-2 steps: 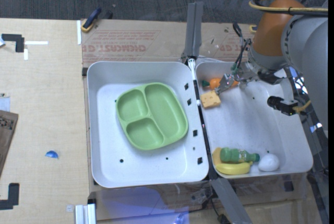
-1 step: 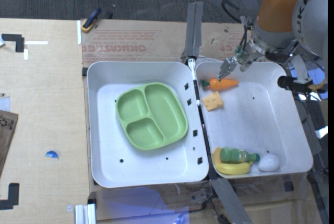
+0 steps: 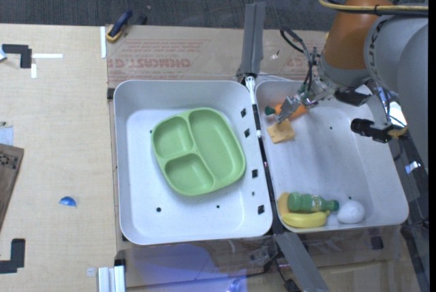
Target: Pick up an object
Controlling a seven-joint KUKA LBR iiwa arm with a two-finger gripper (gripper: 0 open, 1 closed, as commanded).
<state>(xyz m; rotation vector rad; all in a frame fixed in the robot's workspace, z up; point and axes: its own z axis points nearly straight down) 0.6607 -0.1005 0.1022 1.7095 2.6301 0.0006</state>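
My gripper [image 3: 298, 105] reaches down into the far left corner of the right bin [image 3: 354, 154], under the orange band of the arm. Its tip sits right over a small orange piece [image 3: 272, 109] and just above a tan wedge-shaped block [image 3: 281, 132]. Whether it touches either one is hidden by the gripper body. At the near edge of the same bin lie a green bottle [image 3: 310, 202], a yellow banana [image 3: 303, 219] and a white ball [image 3: 351, 212]. A green divided plate [image 3: 197, 150] lies flat in the left bin [image 3: 136, 168].
A grey upright post [image 3: 253, 39] stands behind the divider between the two bins. A cardboard sheet [image 3: 170, 52] lies behind the left bin. The arm's grey body [image 3: 402, 59] overhangs the right bin's far right side.
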